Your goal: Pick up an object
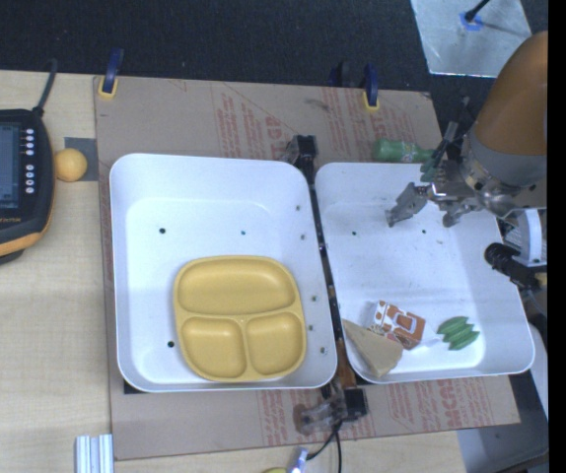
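My gripper [428, 213] hangs over the upper right part of the right bin [362, 205], open, with nothing between its fingers. Three small things lie near that bin's front edge, well below the gripper: a tan wedge [372, 349], a white and orange packet [397, 322] and a green leafy piece [458, 332]. A yellow divided plate [239, 316] rests in the left bin [145, 215].
A small green object [397, 151] lies on the cardboard just behind the right bin. A yellow ball [70, 164] and a teach pendant [2, 185] sit at the left of the bench. Clamps hold the cardboard's far edge.
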`<state>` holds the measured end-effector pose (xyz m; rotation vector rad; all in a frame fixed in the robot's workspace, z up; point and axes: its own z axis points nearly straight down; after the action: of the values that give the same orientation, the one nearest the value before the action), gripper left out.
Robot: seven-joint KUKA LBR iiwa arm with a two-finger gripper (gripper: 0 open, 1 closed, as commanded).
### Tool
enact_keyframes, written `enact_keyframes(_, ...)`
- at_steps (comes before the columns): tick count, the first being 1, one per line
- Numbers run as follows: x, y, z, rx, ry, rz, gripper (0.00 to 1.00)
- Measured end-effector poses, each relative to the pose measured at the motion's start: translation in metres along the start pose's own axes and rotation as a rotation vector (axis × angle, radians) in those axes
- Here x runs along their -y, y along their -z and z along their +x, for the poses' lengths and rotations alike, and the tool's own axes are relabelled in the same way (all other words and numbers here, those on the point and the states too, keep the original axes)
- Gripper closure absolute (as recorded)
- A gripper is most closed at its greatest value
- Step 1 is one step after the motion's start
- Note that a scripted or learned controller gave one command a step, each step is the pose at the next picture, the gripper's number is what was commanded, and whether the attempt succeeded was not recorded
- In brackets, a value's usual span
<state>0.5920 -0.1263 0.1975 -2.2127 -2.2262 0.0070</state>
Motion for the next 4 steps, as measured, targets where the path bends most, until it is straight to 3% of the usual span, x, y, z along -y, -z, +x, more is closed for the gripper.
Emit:
enact_keyframes(1,-0.02,-0.107,0.024,0.0,0.0,0.001,0.0)
enact_keyframes(2,-0.054,-0.105,-0.062,-0.001,-0.005,-0.004,0.0)
enact_keyframes(3,-0.065,-0.08,-0.085,-0.002,-0.003,-0.004,0.0)
enact_keyframes(4,-0.025,-0.106,-0.042,-0.001,-0.001,-0.001,0.0)
